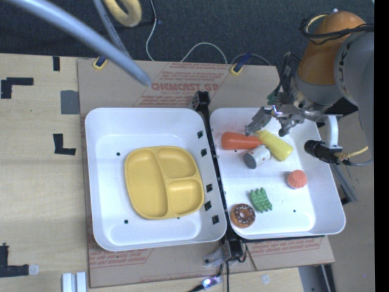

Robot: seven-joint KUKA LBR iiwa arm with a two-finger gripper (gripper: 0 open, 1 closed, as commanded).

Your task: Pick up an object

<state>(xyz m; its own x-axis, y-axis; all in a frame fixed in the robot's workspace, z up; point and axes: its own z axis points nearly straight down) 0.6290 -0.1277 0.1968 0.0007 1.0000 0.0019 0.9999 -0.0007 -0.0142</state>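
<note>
The gripper (271, 121) hung over the far part of the right bin (322, 215), with its two fingers spread wide and nothing between them. One finger (258, 123) reached down toward the left and the other finger (286, 125) sat to its right. Right under them lay three toys close together. The orange carrot (239, 141) lay flat, pointing toward the middle wall. The yellow toy (276, 145) lay slanted beside it, and their ends looked like they touched. A small grey and white roll (257, 157) sat just in front of them, touching or nearly touching both.

The other toys had more room. A round orange-red ball (296, 179) sat alone near the right wall. A green bumpy toy (261, 199) lay near the front, and a brown donut (242, 215) sat just beside it, tucked in the front left corner by the wall. The middle of that bin's floor was bare white.

The left bin (106, 139) held a yellow plate (164, 182) with three parts. White floor ran all around it. The two bins met along a dark strip (209, 157). The grey arm with its orange band (331, 47) came in from the right.
</note>
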